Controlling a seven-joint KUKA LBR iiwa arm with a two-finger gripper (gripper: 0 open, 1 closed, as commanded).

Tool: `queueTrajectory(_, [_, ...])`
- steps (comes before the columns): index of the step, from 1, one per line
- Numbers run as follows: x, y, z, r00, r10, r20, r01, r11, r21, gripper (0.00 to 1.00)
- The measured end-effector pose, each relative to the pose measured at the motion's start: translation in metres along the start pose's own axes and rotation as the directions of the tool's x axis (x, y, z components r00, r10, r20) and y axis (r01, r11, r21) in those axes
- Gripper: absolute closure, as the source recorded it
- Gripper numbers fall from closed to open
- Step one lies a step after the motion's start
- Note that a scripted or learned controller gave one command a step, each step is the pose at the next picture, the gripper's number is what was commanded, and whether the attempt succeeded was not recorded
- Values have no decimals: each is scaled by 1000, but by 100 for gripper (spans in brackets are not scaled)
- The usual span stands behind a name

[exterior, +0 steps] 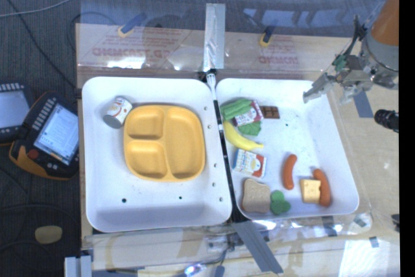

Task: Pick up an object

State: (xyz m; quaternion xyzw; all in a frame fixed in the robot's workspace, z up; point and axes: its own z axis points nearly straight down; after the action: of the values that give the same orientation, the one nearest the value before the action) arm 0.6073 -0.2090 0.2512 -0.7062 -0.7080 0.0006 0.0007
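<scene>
The gripper hung over the top right corner of the right bin, at about two o'clock from the bin's middle. Its fingers looked spread apart, and nothing sat between them. It was probably waiting up high so it could pick a toy to grab.

The toy foods lay loose in the right bin, most likely dropped there so the arm had many things to choose from. The banana lay near the left wall, at about nine o'clock. Its long side ran from upper left to lower right, toward four o'clock. A red sausage lay near the middle, almost straight up and down, pointing to twelve.

The left bin held a yellow tray and a small can at its ten o'clock.
</scene>
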Motion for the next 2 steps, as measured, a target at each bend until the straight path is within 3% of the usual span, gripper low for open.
queueTrajectory(1, [7, -30, 120, 977, 215, 2, -215, 977, 2, 0])
queueTrajectory(2, [34, -90, 161, 973, 232, 1, -232, 973, -13, 0])
